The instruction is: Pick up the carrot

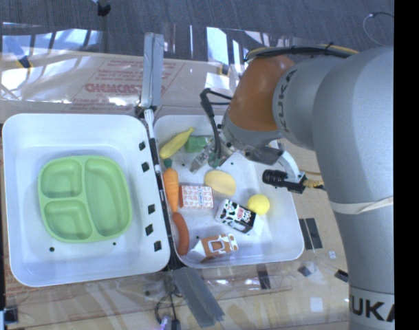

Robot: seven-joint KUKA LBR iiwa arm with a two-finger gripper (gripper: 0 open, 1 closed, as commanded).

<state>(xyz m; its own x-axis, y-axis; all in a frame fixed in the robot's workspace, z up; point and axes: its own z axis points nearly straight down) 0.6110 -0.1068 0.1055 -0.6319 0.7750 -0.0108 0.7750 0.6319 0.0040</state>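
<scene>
Fingers of the gripper (pixel 208 158) are too hidden under the wrist to tell apart or together; they are hovering just beyond the carrot (pixel 171 188), which is lying against the right bin's (pixel 286 243) left wall.

We count two white bins on the bench: a left bin (pixel 16 184) holding one green divided plate (pixel 85 198) with three compartments, and a right bin (pixel 281 243) holding the rest. In the right bin we count one carrot (pixel 171 189), one sausage (pixel 181 233), one banana (pixel 176 143), one green item (pixel 196 144), one potato (pixel 220 182) and one lemon (pixel 259 204). We also count three small cartons there: a patterned box (pixel 197 196), a cow-print carton (pixel 237 216) and an orange carton (pixel 219 245).
</scene>
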